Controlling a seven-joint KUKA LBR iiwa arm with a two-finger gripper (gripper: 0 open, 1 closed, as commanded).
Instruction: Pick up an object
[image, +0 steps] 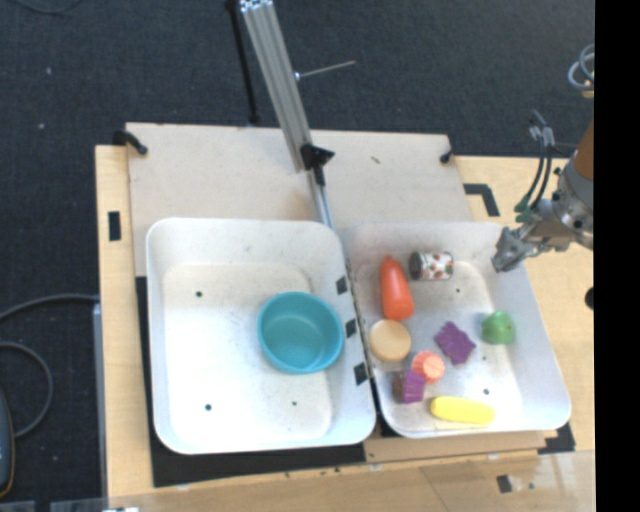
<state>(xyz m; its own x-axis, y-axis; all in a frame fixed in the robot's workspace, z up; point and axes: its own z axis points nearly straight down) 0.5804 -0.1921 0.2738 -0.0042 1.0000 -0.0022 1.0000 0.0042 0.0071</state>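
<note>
Banana (461, 409) lies nearest you; your gripper (507, 250) hovers at the bin (545, 340) rim, its state unclear, probably unladen.

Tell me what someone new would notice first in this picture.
Probably the blue bowl, alone in the left bin. Next, the cluster of small colourful things in the right bin: an orange carrot, a yellow banana, a green ball. The gripper hovers at that bin's upper right corner.

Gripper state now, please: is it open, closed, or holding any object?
Gripper: at the upper right rim of the right bin, nothing seen between its fingers; open or closed cannot be told.
</note>
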